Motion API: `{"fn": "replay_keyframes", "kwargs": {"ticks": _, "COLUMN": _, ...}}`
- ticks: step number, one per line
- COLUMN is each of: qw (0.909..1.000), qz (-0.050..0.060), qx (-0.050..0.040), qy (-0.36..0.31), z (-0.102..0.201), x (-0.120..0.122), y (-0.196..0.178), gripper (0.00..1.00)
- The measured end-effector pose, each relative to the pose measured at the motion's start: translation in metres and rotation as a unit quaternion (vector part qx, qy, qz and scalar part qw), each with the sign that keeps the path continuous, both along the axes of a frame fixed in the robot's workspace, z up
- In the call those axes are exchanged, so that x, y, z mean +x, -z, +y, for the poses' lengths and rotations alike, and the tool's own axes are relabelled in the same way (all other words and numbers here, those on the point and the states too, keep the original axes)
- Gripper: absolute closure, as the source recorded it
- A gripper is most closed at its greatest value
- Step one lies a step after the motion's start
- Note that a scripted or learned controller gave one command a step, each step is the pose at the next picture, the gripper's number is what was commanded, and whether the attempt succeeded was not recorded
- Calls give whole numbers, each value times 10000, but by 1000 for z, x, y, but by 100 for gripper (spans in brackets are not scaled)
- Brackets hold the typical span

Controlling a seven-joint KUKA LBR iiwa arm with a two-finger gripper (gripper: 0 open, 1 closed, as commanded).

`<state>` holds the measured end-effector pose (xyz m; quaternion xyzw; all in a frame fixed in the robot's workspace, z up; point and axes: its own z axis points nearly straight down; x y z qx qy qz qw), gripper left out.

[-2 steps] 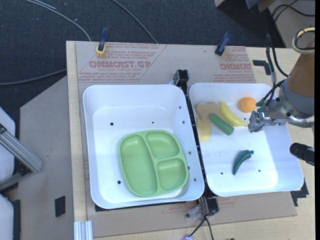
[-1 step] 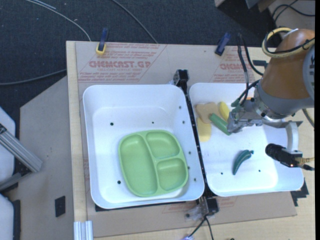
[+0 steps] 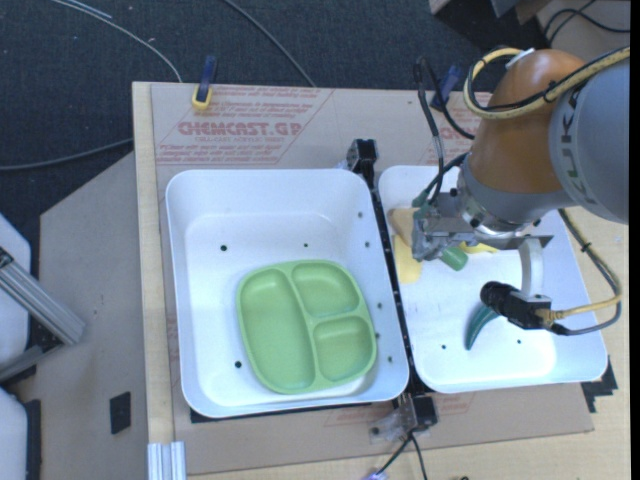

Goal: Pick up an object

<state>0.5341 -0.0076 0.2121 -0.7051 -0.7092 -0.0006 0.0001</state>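
My gripper hangs low over the left part of the right bin. Directly under it lies a yellow object, partly hidden by the gripper. A small green object sits right at the gripper's lower edge; whether it is held is hidden from view. A teal curved object lies apart from the gripper, in the middle of the right bin.
The left bin holds a light green divided plate in its front half. The wall between the two bins runs just left of the gripper. The grey and orange arm covers the back of the right bin.
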Motion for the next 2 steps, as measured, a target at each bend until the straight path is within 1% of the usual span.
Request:
{"fn": "replay_keyframes", "kwargs": {"ticks": 1, "qw": 10000, "qz": -15, "qx": 1, "qy": 3, "z": 51, "x": -2, "y": -16, "gripper": 100}}
{"fn": "replay_keyframes", "kwargs": {"ticks": 2, "qw": 10000, "qz": 3, "qx": -2, "qy": 3, "z": 98, "x": 0, "y": -4, "gripper": 100}}
